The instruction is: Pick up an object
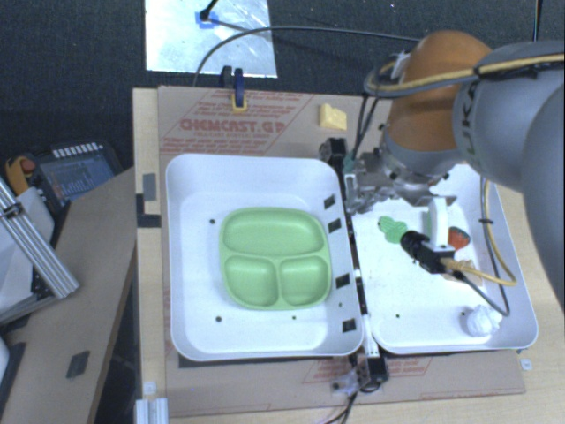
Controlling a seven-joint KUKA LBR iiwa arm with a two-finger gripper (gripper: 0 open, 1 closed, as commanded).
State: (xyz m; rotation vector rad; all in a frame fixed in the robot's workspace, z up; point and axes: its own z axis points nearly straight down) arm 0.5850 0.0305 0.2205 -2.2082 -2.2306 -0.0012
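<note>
Camera view: grey arm [516, 104] with its orange band [437, 82] enters from 3 o'clock and covers the upper part of the right bin [503, 325]; the left bin [190, 263] carries a green three-compartment tray [274, 256] at its centre. Gripper [364, 188] sits low at the right bin's 10 o'clock corner, beside the divider; its state cannot be told. Loose items in the right bin: small green piece [389, 228] near centre, red-orange object [458, 236] toward 3 o'clock, white crumpled object [478, 321] at 5 o'clock.

Right bin [516, 321] far wall behind the arm [494, 104]
</note>
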